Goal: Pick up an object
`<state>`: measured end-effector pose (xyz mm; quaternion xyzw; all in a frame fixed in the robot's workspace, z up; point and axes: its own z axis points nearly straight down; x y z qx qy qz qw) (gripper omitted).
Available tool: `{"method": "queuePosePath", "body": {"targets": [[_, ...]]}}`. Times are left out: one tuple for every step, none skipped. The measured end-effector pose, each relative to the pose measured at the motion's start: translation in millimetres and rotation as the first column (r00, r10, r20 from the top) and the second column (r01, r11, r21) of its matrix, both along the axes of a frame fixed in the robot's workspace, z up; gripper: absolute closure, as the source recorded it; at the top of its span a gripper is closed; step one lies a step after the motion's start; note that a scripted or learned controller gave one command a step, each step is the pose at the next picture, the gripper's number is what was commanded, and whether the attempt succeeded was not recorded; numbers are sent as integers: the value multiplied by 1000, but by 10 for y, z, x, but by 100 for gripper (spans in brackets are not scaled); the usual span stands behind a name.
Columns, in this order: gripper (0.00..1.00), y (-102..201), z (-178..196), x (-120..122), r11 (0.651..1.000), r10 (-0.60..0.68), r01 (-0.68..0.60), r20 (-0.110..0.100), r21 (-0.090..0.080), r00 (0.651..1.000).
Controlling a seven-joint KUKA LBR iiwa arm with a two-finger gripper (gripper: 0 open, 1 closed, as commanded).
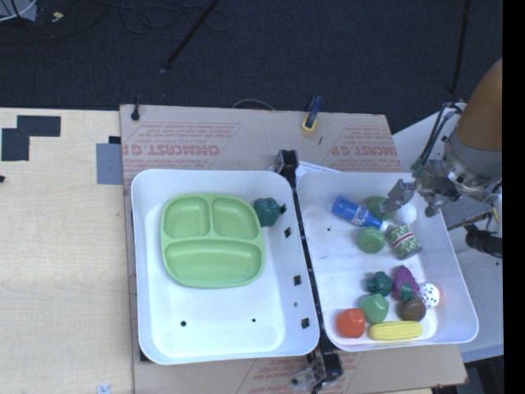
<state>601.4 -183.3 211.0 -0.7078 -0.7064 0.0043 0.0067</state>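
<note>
No object is seen held: the gripper (415, 197) is spread wide above the right bin (466, 302), just beside a small white ball (407, 213), and the pick is judged not yet accomplished.

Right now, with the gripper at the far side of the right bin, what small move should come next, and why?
Probably a short descent. The gripper hovers over the right bin, above a small white ball beside the blue bottle and a patterned can. Nothing shows between its jaws, so lowering onto the ball seems the nearest chance to pick something.
</note>
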Motion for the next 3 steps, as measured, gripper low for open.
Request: {"method": "queuePosePath", "body": {"targets": [[0,-1,88,26,1000,2,-2,13,-2,1000],[0,20,-388,106,1000,6,-6,10,-2,1000],[0,77,-826,151,1000,8,-8,12,-2,1000]]}}
